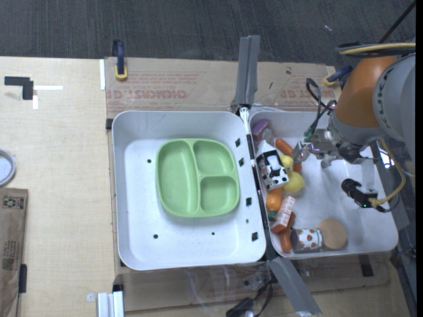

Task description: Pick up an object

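Approach step: gripper (299, 152) over right bin (370, 243) by yellow fruit (295, 183), jaw state can't tell; next, descend & close.

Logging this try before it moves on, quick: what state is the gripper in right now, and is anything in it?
Gripper: low over the right bin, by the pile of toy food; open or shut cannot be told.

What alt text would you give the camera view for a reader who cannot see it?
A grey arm with an orange band reaches from the right, its gripper low over toy food piled along the right bin's left side. The left bin holds a green divided plate.
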Robot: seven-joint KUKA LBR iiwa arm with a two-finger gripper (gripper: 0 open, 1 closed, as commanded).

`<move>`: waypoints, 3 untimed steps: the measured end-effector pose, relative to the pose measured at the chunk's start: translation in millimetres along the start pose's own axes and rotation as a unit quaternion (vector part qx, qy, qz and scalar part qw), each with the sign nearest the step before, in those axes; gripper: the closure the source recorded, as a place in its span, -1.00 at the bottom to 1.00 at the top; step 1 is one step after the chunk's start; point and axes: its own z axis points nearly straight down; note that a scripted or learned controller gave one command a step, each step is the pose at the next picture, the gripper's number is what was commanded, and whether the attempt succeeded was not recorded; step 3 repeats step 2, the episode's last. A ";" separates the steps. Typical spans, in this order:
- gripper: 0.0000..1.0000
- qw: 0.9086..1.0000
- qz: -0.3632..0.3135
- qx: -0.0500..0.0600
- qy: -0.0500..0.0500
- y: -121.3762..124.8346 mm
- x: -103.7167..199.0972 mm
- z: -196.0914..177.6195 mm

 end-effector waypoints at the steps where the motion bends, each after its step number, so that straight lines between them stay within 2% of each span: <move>1: 1.00 1.000 0.002 0.000 0.000 -0.1 -1.3 -8.8; 2: 1.00 1.000 -0.004 0.000 0.000 14.8 54.2 -143.3; 3: 1.00 1.000 -0.004 0.000 0.000 14.8 54.2 -143.3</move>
